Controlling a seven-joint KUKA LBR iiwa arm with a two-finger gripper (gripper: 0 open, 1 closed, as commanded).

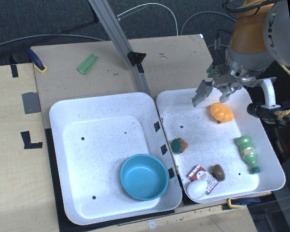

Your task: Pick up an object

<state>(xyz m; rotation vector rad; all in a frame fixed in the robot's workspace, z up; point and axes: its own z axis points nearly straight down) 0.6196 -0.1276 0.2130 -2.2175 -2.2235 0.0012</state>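
Speckled white plastic bins (100, 106), a glossy blue bowl (144, 176) at five o'clock, pale matt wood bench (11, 160), grey metal pole (113, 28)
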